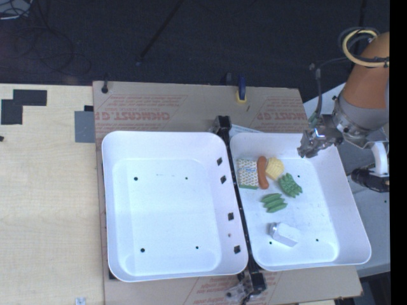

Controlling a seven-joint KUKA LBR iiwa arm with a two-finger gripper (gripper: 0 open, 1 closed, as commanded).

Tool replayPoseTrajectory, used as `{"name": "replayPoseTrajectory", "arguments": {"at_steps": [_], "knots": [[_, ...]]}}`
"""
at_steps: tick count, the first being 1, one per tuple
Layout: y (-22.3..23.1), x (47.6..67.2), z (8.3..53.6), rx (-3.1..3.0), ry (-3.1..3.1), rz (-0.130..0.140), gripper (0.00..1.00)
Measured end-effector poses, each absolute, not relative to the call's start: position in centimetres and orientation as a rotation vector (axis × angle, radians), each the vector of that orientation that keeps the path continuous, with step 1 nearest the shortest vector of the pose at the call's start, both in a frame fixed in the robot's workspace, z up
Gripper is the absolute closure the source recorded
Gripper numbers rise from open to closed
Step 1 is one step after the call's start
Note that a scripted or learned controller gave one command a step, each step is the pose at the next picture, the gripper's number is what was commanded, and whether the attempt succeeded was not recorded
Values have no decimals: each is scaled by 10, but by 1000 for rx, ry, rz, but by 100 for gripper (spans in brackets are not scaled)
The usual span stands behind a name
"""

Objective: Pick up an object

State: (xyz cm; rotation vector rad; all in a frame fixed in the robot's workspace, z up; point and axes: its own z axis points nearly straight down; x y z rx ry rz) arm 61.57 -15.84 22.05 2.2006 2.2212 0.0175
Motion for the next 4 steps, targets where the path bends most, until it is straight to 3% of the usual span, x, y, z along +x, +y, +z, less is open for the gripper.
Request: {"name": "replayPoseTrajectory", "arguments": {"at_steps": [1,2,3,4], "knots": [[-217,549,200,2231,2217,-9,100],[-214,473,220,2227,2221,-4,100],[-103,497,319,2204,2232,13,100],[-3,475,314,2214,2237,-1,100]]}}
